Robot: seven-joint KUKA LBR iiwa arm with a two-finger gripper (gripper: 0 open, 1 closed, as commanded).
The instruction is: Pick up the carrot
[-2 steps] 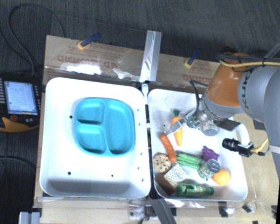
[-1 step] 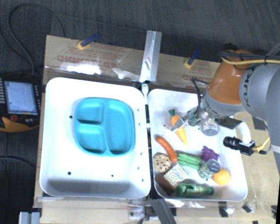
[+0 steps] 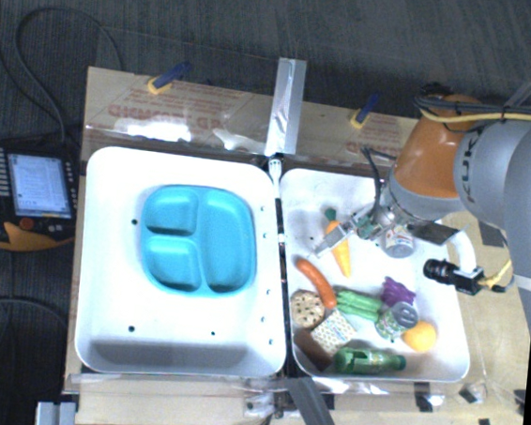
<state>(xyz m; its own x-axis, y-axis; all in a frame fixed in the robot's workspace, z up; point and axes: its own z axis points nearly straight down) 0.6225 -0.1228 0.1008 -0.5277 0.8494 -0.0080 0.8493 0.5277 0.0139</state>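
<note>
The claw (image 3: 351,227) hangs low in the right-hand bin (image 3: 452,363), with the carrot (image 3: 342,255) directly under its tips, the orange cone pointing away from it toward the bin's near side. I cannot tell whether the claw is spread or pinched; its end blurs against the white floor. This looks like the reach-and-descend step, just ahead of a grasp, since nothing shows the carrot lifted. The next move probably calls for a straight drop over the carrot's thick end, then a firm squeeze. Just beyond the carrot lies a sausage (image 3: 316,281), and further off a cucumber (image 3: 360,304), both worth avoiding.
</note>
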